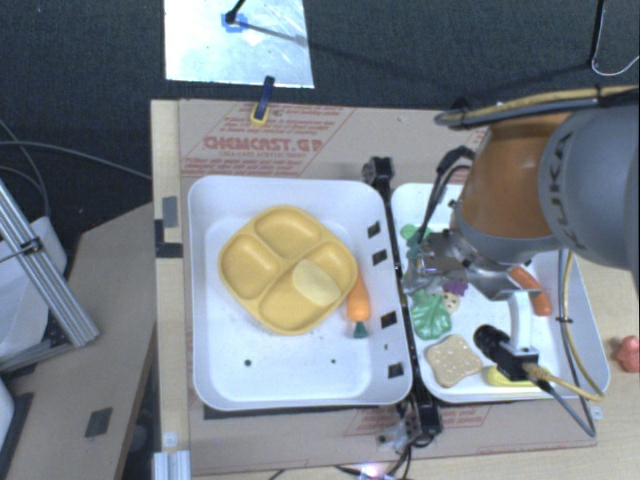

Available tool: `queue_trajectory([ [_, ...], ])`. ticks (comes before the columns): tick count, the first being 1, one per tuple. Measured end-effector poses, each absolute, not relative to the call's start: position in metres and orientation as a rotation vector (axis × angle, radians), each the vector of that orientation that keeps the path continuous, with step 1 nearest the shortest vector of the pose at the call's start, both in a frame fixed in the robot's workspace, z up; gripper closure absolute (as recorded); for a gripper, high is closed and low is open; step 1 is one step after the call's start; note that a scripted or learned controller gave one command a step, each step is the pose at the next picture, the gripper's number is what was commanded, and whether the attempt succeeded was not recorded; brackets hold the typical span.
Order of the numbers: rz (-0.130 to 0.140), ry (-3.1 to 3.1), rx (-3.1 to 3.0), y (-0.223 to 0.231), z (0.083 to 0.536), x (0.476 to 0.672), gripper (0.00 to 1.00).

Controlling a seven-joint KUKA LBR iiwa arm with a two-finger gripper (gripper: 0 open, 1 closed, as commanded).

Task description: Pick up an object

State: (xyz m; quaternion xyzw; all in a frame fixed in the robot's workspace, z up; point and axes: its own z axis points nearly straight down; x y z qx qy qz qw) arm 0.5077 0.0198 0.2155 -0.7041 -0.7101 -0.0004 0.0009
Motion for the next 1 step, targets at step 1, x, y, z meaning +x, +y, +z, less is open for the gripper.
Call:
queue_trajectory([
  [1, -0.018, -2.235, -2.221, 0.0187, 0.3324, 0.5087, 1.0],
])
